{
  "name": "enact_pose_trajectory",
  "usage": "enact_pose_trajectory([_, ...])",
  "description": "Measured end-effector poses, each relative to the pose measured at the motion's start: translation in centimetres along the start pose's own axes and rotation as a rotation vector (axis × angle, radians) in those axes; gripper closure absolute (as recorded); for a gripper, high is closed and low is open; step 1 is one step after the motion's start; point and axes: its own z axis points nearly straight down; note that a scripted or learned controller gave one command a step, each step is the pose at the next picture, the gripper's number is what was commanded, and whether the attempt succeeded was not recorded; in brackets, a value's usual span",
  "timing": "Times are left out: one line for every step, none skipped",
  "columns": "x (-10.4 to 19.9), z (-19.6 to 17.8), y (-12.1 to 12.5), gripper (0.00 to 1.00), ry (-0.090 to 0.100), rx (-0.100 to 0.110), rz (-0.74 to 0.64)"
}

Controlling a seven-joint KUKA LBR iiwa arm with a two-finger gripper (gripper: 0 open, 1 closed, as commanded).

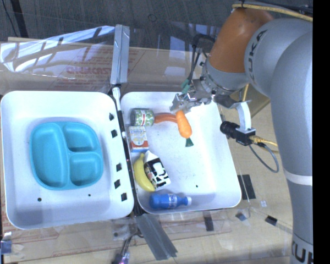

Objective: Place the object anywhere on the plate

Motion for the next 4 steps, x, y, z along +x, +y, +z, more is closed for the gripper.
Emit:
enact_pose_trajectory([7.7,-2.1,2.5,1.0,-0.001,-0.001,-0.25])
enact_pose_trajectory([16.5,-0.1,-0.5,1.0,0.0,0.005,0.03])
enact_pose_trajectory([23.2,2.9,-1.1,1.0,-0.001,0.002,0.002])
enact_pose_trajectory([23.2,2.8,-1.1,0.0,-0.001,0.002,0.003])
